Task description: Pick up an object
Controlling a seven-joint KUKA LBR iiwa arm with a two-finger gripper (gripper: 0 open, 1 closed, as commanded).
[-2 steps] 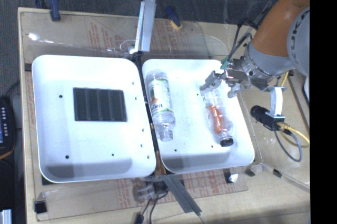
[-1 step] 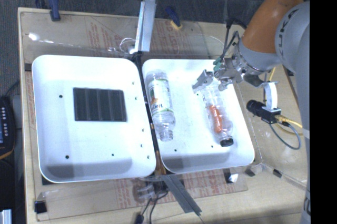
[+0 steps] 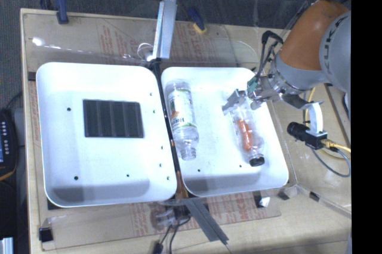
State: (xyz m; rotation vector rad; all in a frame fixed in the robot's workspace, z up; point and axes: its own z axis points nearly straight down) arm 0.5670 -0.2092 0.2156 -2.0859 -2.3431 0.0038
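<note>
Two bottles lie in the right bin. A clear plastic bottle with a green and orange label lies lengthwise along the bin's left side. A smaller clear bottle with orange contents and a black cap lies near the right wall, its cap toward the front. My gripper reaches in from the right and hangs at the far end of this small bottle, just over or touching it. The view shows nothing held in the gripper. A dark ribbed rectangular slab lies flat in the left bin.
A metal divider post rises at the back between the bins. Blue clamps hold the bench's far edge. The arm's orange band sits over the right bin's far right corner. Cables trail on the bench to the right.
</note>
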